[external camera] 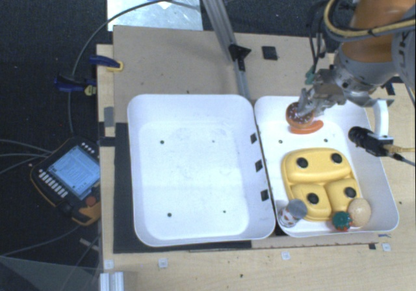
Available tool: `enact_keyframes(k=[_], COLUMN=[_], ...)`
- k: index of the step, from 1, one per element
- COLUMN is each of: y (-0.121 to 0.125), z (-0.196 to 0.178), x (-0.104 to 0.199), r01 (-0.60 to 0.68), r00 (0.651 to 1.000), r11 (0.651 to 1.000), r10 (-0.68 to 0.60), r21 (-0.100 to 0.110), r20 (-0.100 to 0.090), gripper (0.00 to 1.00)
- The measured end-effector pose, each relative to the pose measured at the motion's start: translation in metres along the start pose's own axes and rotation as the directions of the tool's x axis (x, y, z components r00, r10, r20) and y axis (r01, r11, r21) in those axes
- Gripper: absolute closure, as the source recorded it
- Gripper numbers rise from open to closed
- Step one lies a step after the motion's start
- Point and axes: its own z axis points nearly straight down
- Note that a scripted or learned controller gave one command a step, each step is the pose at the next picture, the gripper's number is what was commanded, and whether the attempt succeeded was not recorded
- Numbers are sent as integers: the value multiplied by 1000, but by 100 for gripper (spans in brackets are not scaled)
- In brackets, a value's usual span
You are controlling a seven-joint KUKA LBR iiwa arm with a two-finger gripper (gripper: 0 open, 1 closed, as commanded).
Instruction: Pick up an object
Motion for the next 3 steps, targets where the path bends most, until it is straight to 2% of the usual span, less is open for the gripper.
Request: enact_keyframes(k=[1,3], y=[-12,-35], z=[18,21], x=[52,163], r01=[0,1], r00=[1000,1000], r11=[1000,1000], r10=[0,-1], r21=[2,2], r20=[0,-1], gripper=[100,100])
